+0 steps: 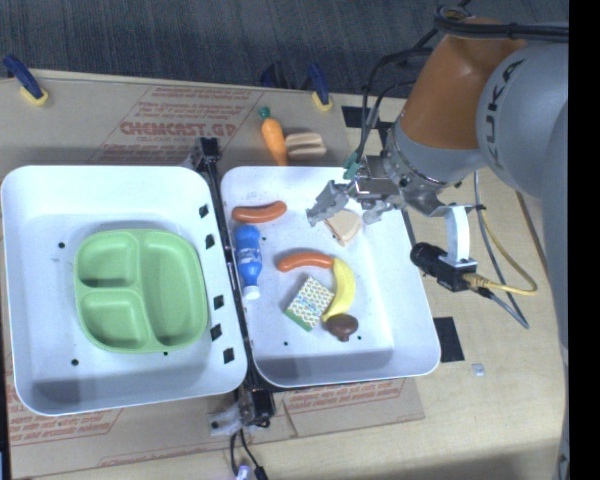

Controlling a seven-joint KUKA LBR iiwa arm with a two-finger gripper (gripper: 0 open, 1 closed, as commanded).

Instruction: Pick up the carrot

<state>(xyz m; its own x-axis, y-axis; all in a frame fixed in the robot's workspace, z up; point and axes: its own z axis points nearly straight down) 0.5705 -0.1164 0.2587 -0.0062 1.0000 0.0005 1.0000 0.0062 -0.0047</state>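
Nearest the camera, the front rim of the right bin sits on the desk, and just inside it lie a banana with a dark end, a patterned green-and-yellow packet touching it, and a sausage just behind. A blue bottle lies along the divider. Over in the left bin, a green divided plate sits alone. Further back in the right bin, a 2nd sausage and a pale wedge of bread, with the gripper hovering right over that wedge. How far the jaws are open I cannot tell from this angle, and nothing shows between them.

And the carrot? It's outside both bins, lying on the cardboard beyond the right bin's far rim, orange with a green top, just beside a small sandwich.

So I'd call this the approach step, with the grasp not yet made. The next move, as I read it, calls for travelling back and left past the bin's far rim, lining up across the carrot's narrow body, and keeping clear of the sandwich.
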